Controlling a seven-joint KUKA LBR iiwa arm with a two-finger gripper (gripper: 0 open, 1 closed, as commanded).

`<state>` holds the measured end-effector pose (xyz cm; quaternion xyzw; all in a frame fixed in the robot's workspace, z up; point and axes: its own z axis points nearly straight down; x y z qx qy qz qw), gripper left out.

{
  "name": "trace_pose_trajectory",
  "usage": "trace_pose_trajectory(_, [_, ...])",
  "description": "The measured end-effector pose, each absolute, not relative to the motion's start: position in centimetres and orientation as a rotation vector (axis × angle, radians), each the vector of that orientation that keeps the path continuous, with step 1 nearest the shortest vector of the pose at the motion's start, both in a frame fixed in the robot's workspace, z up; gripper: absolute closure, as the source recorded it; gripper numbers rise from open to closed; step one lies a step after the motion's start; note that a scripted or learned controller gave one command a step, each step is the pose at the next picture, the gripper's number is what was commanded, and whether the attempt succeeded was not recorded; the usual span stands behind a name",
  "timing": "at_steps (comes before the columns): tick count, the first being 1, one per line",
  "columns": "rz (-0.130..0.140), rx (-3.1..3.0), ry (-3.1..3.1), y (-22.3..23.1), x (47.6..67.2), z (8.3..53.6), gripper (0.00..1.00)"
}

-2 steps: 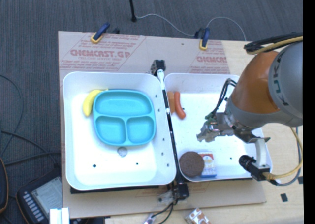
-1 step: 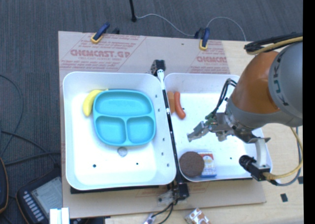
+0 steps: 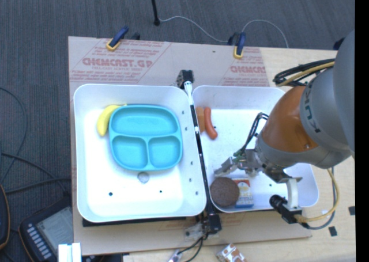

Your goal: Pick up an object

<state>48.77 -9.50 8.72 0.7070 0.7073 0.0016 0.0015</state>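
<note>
The two-finger metal gripper (image 3: 226, 167) hangs low in the right white plastic bin (image 3: 253, 95), just above the round brown cookie-like disc (image 3: 224, 192), probably to take it; its fingers look spread, pinching nothing

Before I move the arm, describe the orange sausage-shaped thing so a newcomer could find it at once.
Find the right bin of the two white ones. Along its left wall, near the far corner, lies the hot dog, alone on bare white floor. It is slim and orange, unlike the round brown disc and small box at the near wall.
</note>
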Motion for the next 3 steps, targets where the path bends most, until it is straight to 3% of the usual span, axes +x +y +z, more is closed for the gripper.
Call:
trace_pose_trajectory(1, [0.008,2.217,2.215,-9.6,48.9,9.8,1.0])
trace_pose_trajectory(2, [-0.002,2.222,2.22,-13.2,48.3,11.2,1.0])
trace_pose_trajectory(3, [0.0,2.221,2.223,-5.3,48.4,18.4,1.0])
